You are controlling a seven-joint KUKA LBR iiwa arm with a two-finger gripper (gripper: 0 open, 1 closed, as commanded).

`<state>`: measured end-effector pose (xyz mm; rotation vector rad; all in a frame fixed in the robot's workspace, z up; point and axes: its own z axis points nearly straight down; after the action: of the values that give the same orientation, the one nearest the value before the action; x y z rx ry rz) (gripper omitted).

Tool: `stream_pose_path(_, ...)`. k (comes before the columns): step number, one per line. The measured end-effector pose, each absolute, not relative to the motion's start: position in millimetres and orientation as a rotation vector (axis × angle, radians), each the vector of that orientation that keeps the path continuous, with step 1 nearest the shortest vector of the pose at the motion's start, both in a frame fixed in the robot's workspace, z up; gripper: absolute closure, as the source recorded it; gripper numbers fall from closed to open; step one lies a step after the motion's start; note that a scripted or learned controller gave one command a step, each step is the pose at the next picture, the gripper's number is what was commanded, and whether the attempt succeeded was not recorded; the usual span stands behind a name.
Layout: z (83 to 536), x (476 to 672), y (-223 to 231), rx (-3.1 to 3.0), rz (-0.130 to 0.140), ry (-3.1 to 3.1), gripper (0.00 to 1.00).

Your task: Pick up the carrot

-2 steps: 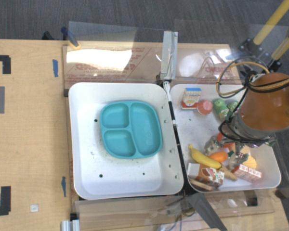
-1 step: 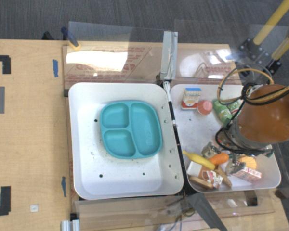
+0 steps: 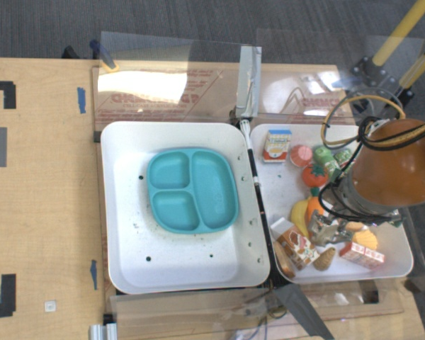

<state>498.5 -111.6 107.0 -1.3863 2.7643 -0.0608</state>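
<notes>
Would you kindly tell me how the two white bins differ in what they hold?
The left bin holds one thing, a teal divided plate; the right bin holds many small toy foods, such as a small carton. The arm hangs over the right bin, not the left bin. Both are shallow and white.

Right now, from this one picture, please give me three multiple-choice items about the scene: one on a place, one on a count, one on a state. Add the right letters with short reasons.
1. Where does the blue plate lie?
A. in the left bin
B. in the right bin
C. on the wooden bench

2. How many compartments does the plate have?
A. two
B. three
C. five

3. Where is the arm now?
A. over the left bin
B. over the right bin
C. off the bench

Answers: 1 A, the plate rests inside the left bin. 2 B, ridges split it into three. 3 B, the arm hangs above the food items in the right bin.
</notes>
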Motion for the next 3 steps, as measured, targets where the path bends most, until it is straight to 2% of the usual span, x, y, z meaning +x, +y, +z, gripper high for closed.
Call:
stream_pose_path(1,241.0,496.8,-42.5,-1.295,-0.008,2.848,1.0)
stream_pose_path(2,248.3,497.6,-42.1,-1.288,-0.003,2.849,1.0)
stream_pose_path(3,247.8,497.4,-42.3,-1.288,-0.002,2.85,0.0)
